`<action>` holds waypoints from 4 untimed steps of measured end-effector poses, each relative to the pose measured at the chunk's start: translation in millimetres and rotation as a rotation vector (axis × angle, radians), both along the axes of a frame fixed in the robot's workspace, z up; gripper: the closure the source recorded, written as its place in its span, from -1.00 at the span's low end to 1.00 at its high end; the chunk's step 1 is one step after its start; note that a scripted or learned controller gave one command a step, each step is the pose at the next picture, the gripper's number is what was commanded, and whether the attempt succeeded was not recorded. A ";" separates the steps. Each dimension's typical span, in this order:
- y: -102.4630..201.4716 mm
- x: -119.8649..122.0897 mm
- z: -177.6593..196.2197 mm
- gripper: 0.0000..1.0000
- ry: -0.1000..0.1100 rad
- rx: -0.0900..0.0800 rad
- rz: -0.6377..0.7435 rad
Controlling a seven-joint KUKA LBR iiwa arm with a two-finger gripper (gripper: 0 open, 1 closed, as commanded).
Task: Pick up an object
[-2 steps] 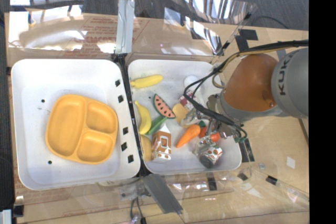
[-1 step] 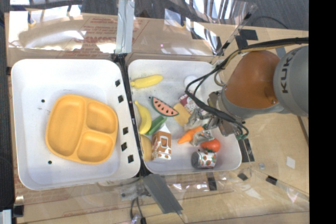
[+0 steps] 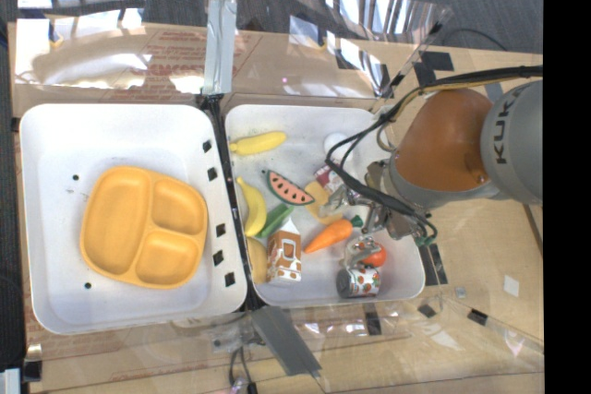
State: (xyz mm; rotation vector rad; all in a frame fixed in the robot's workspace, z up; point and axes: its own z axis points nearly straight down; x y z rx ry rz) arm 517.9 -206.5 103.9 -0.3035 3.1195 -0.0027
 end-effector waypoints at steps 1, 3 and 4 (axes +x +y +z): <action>58.0 -16.7 -11.3 -1.00 0.003 0.000 0.363; 116.5 52.5 -11.2 -1.00 0.004 0.001 0.292; 98.2 -22.5 -0.6 -1.00 0.003 -0.001 0.189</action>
